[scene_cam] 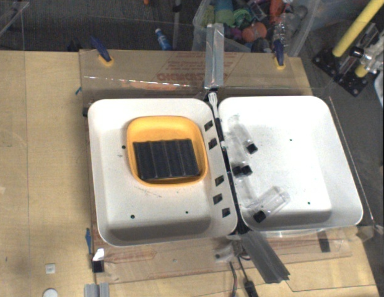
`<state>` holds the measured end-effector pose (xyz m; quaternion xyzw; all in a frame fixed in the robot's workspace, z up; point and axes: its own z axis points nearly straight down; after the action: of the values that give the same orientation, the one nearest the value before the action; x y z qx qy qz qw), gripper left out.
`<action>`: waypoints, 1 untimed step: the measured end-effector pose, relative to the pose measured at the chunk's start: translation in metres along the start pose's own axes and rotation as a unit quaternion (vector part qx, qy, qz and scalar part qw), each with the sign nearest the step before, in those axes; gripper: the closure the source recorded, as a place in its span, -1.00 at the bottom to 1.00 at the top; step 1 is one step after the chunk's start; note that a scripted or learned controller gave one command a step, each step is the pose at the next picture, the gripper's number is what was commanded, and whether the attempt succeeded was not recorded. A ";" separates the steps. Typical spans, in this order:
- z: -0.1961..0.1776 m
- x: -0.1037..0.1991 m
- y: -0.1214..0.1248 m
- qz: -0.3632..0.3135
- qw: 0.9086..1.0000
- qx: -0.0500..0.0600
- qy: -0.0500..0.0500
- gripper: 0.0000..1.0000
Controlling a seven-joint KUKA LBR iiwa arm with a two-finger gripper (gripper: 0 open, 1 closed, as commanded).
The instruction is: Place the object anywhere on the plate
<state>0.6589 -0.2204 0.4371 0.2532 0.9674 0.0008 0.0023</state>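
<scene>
Dark ridged object point(166, 159) on orange plate point(137, 132)

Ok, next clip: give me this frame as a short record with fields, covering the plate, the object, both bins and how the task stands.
plate: yellow-orange plate, square with rounded corners, in the left bin
object: dark ridged rectangular block, lying flat on the plate
right bin: right bin holds clear plastic pieces with black caps along its left side
divider: strip with black tabs between the bins
task state: block already rests on the plate
</scene>
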 end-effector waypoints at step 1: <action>0.000 0.001 -0.002 -0.215 0.977 0.000 0.000 1.00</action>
<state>0.6575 -0.2217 0.4372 0.0393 0.9992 0.0006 0.0026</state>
